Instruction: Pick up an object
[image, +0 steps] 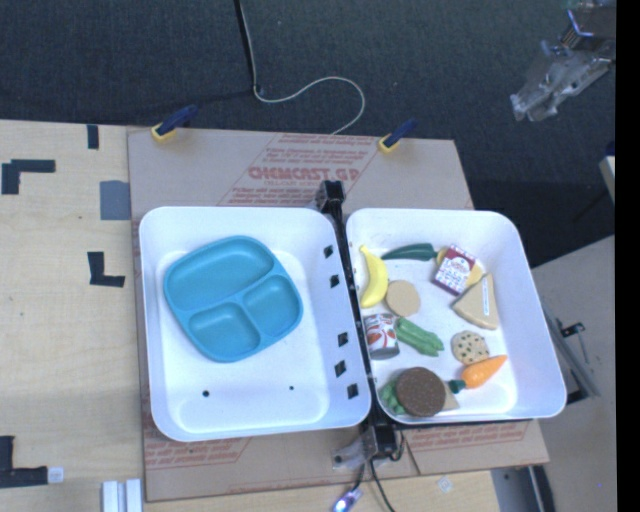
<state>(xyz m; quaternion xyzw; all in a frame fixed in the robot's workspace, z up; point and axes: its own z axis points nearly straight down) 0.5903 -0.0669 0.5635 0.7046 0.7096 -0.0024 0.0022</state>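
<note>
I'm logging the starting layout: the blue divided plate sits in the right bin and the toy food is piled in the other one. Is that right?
Not quite. The camera view shows the blue divided plate in the left bin, not the right. The toy food, such as the banana and carrot, is in the right bin.

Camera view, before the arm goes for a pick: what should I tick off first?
1. Gripper away from the bins, at the upper right over dark floor: ok.
2. Gripper carrying nothing: cannot tell, blurred.
3. Targets available: ok, toy food sits in the right bin, including a banana and a carrot.
4. Items well separated: not ok, they are crowded.
5. Left bin holds a blue tray: ok.
</note>
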